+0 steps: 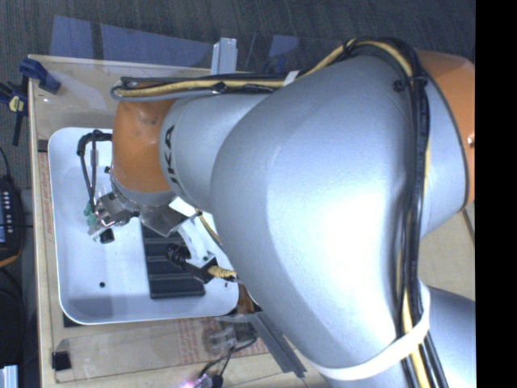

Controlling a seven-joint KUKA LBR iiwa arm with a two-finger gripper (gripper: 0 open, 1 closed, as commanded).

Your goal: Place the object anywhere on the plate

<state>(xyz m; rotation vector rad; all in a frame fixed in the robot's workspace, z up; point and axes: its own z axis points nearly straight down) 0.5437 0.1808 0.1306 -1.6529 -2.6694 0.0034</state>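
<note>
Arm blocks most of the bin; gripper sits low at left, grip state unclear. Plate hidden, so placement needs a slow, checked descent.

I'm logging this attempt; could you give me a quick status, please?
Arm low over the white bin. Gripper near bin floor. Arm blocks much of the bin.

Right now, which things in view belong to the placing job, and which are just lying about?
Job:
- gripper, low over the left bin
- white bin
- grey arm

Lying about:
- blue clamp at the bench corner
- dark device beside the bench
</note>
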